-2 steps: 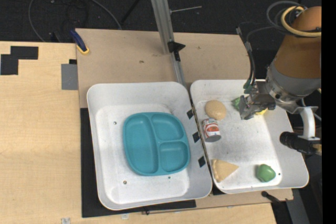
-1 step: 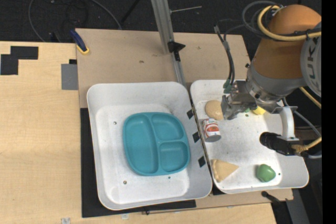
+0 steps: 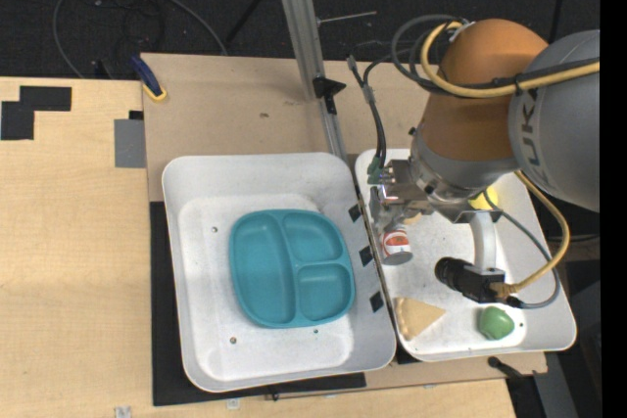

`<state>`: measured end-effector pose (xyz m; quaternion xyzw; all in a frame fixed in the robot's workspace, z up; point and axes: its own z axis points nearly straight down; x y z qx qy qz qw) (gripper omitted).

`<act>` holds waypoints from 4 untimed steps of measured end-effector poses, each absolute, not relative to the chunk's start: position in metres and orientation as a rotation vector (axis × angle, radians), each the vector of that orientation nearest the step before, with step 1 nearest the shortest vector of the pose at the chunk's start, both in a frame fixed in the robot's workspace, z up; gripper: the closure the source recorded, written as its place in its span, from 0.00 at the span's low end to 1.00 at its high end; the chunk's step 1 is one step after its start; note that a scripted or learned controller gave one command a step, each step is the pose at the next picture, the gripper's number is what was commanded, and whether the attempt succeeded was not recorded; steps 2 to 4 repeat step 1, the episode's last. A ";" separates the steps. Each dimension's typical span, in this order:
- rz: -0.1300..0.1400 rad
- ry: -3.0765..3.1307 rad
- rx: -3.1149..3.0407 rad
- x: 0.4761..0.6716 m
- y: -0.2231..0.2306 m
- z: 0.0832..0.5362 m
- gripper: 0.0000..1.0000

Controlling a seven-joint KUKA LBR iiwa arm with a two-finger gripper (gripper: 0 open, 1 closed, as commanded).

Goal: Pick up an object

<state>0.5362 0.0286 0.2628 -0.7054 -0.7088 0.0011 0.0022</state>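
The arm [image 3: 563,117] is smooth grey casing, with part of a dark letter marking on its side. Above the wrist sits a rounded orange band [image 3: 485,103]. Yellow and black cables [image 3: 441,64] loop around the orange part, and another yellow cable curves below it. The tool [image 3: 392,201] is a metallic block with small fittings and thin black wires.

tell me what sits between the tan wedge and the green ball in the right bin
Camera view: bare white bin floor lies between the tan wedge and the green ball; nothing sits there.
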 end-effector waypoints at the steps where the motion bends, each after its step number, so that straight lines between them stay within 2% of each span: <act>1: 0.004 -2.225 -2.213 0.545 0.086 0.248 1.00; 4: 0.004 -2.225 -2.213 0.545 0.086 0.248 1.00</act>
